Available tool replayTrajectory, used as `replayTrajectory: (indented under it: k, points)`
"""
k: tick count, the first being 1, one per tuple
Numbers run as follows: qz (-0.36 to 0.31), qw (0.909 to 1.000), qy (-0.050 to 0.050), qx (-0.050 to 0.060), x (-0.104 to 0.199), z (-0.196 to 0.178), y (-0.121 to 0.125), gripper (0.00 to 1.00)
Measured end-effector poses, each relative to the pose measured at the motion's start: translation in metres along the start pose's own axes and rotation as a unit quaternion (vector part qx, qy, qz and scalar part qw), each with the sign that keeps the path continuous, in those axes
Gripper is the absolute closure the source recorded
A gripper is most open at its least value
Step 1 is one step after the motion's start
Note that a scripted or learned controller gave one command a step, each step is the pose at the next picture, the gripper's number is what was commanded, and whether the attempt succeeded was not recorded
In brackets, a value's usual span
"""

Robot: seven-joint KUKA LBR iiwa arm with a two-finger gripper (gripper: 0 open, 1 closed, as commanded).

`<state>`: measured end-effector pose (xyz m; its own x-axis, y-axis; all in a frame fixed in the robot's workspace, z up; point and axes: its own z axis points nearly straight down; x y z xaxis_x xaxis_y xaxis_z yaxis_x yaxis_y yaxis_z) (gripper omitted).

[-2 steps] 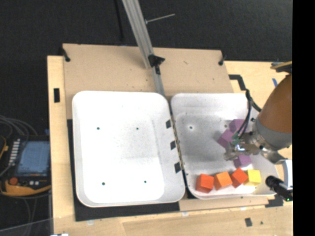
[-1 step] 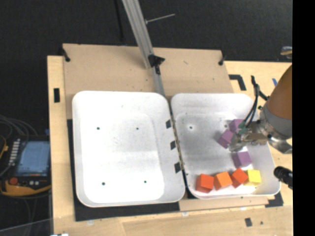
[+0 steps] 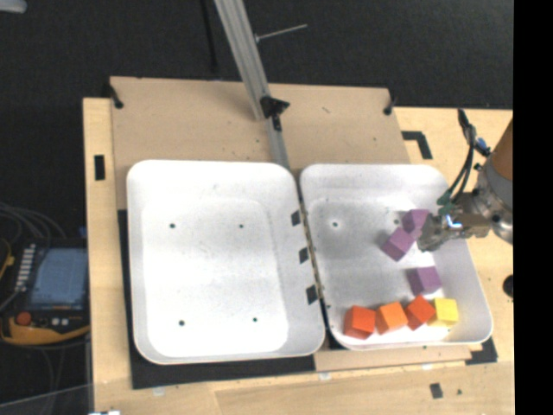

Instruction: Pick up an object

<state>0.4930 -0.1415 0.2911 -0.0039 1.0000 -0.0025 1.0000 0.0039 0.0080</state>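
In the right bin [image 3: 363, 188] lie several small blocks. Two purple blocks sit in its middle right, one [image 3: 398, 245] lower left and one [image 3: 416, 220] upper right, touching each other. My gripper [image 3: 435, 233] is low in the bin right beside them, on their right side and up against the upper purple block. Another purple block [image 3: 424, 278] lies just below the gripper. Along the bin's front wall runs a row: a red-orange block [image 3: 360, 322], an orange block [image 3: 393, 316], a red-orange block [image 3: 421, 310] and a yellow block [image 3: 446, 309].
The left bin [image 3: 216, 258] stands beside the right one, with a divider with clips [image 3: 307, 258] between them. A slanted metal rail [image 3: 246, 59] rises at the back. The arm's wrist with cables [image 3: 484, 197] hangs over the right bin's right rim.
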Motion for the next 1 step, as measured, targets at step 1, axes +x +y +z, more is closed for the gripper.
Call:
replayTrajectory:
  k: [1]
  points:
    - [-0.002, 1.0000, 0.002, 0.004, 0.0555, 0.0167, 0.0059, 1.00]
